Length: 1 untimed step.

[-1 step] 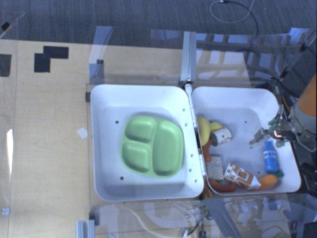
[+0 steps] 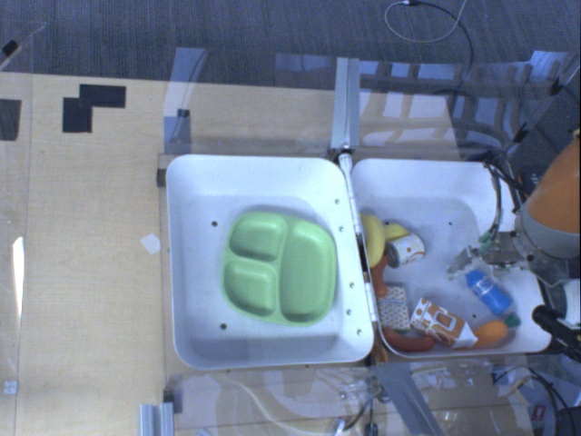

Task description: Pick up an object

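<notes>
The gripper (image 2: pixel 474 256) hangs low over the right bin (image 2: pixel 427 175), near its right wall, and its metal fingers look spread a little apart with nothing between them, so it holds no object at this moment. I judge that the task is at its beginning part: the arm is in the bin above the objects, but the grasp and the lift are both not yet done. The nearest candidate is the blue bottle (image 2: pixel 488 293), which lies just beside the gripper toward the bin's front right corner, with an orange carrot-like piece (image 2: pixel 491 333) near it along the front wall. More to the middle of the front wall lies a small carton with orange print (image 2: pixel 439 322), and a red sausage-like thing (image 2: pixel 410 341) is just beside it, against the front edge. Next to the left wall of this bin I see a yellow banana (image 2: pixel 372 235), a small can (image 2: pixel 408 248) touching or almost touching it, and a flat checkered packet (image 2: pixel 393 311) below them. The left bin (image 2: pixel 195 316) carries a green divided tray (image 2: pixel 280 266) with three compartments, lying about in its middle, and the compartments have nothing in them.
</notes>
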Each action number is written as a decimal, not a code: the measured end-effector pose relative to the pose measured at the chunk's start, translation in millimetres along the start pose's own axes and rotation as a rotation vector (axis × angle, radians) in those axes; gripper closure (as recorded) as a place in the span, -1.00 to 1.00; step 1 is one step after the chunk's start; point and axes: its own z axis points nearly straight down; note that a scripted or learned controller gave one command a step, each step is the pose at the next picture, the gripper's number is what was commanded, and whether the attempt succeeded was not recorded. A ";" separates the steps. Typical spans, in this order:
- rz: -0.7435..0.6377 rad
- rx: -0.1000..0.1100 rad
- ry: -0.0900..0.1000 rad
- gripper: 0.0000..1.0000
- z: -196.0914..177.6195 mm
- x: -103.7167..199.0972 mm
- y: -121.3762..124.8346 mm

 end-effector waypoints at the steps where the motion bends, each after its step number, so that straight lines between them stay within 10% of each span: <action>1: -0.002 -0.001 0.001 1.00 -9.9 1.4 0.9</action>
